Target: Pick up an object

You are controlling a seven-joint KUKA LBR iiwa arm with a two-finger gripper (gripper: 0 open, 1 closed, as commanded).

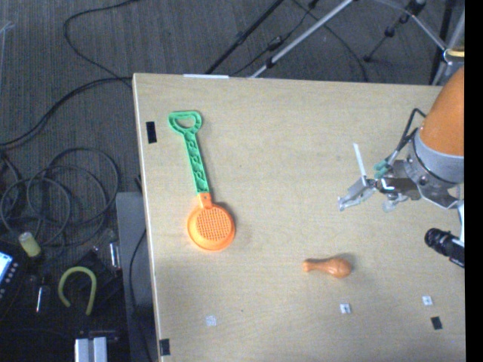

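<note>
**Orange drumstick toy below an open claw**

Orange drumstick toy (329, 266) lies nearest on the tan bench surface (287, 127), long axis running left-right, bulb end right. Just above and right of it hangs the gripper (361, 194), fingers spread and holding nothing, pointing left. Nothing stands between them. Farther left, well apart, lies a green-handled orange strainer (201, 187), handle pointing away.

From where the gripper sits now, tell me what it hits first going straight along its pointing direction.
The gripper points left and slightly down in the view. Probably only the bare tan bench top; the orange-headed, green-handled strainer lies far beyond, though depth is unclear.
</note>
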